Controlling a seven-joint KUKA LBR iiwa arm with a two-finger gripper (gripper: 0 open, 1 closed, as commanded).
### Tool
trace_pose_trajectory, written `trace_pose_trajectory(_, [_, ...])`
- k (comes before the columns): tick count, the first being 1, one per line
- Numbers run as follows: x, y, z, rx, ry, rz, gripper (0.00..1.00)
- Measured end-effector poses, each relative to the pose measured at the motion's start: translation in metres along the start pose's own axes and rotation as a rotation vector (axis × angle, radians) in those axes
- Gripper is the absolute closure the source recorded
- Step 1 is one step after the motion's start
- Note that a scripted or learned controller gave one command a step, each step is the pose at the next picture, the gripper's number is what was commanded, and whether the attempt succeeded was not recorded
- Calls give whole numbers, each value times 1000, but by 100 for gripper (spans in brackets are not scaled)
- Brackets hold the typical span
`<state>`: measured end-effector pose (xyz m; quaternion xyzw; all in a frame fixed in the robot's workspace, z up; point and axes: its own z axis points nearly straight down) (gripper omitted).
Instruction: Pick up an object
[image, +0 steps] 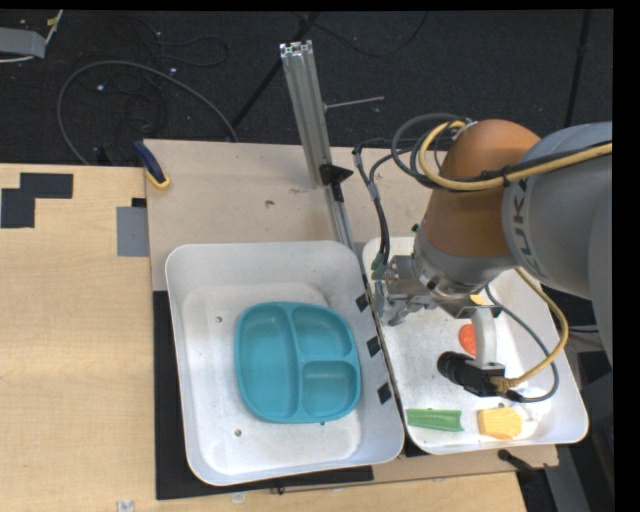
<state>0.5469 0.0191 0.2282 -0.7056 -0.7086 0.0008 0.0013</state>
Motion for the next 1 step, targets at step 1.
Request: trace_pose_trajectory(1, [41, 17, -6, -1, 0, 1, 100])
